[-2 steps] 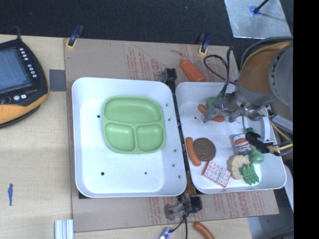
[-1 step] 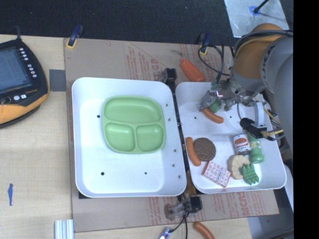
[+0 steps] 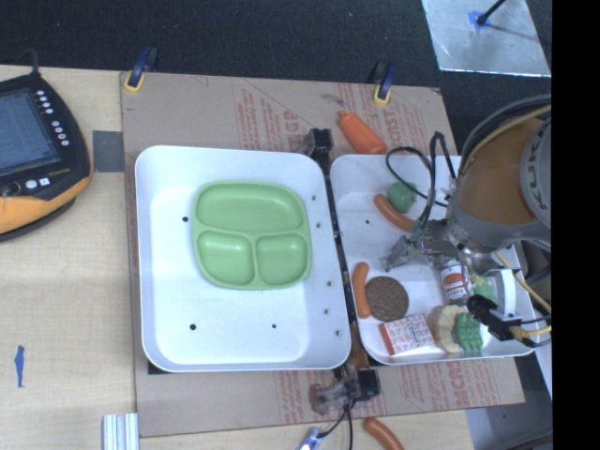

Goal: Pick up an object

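Jaws: spread, nothing between them; your gripper (image 3: 405, 254) hangs low just above the brown patty (image 3: 385, 297). Probably lined up for a grab there.

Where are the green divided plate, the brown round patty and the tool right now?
green divided plate (image 3: 251, 233): camera view, on the ridge between its compartments.
brown round patty (image 3: 386, 297): camera view, middle of its top face.
tool (image 3: 405, 253): camera view, at its dark fingertips, over the right bin.
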Robot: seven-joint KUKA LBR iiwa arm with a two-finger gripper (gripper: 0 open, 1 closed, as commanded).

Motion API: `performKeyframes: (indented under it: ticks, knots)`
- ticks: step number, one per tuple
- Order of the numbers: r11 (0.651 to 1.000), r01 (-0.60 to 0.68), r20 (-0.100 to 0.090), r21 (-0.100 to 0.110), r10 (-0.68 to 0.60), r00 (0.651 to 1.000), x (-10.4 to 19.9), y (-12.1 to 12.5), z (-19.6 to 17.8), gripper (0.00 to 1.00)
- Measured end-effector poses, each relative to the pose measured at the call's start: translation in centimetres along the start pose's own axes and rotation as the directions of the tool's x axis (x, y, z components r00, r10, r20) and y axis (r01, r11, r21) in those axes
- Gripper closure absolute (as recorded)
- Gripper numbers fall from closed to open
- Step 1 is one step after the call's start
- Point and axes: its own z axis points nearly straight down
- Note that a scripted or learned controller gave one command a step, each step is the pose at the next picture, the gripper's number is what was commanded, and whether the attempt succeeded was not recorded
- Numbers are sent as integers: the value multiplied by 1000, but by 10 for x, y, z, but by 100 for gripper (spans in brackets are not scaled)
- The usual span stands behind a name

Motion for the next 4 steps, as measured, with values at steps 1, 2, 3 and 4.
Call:
performKeyframes:
  ticks: [1,2,3,4]
  knots:
    - [1000,-3,-1,-2,3,1000,-14,89,-1,0]
    - [1000,-2,-1,-2,2,1000,22,113,-1,0]
    - [1000,-3,0,-4,3,1000,2,113,-1,0]
    - [1000,0,1,-4,0,1000,1,113,-11,100]
